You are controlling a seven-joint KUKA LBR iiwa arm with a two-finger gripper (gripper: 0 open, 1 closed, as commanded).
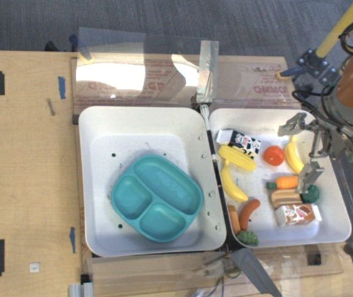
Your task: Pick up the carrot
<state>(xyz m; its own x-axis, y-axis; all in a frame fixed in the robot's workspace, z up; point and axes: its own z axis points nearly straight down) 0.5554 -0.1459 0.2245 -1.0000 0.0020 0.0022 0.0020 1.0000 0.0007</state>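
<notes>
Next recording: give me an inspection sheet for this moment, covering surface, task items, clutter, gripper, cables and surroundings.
Surface: two white bins; the left bin holds a teal divided plate, the right bin holds toy food.
Task items: carrot lies in the right bin, leafy end toward the right wall, beside the hot dog bun.
Clutter: corn, two bananas, tomato, milk carton, sausage, snack box.
Gripper: gripper hangs over the right bin's right side, jaws spread, nothing between them.
Cables: black cables loop by the arm's wrist.
Surroundings: wooden bench, grey carpet.
</notes>
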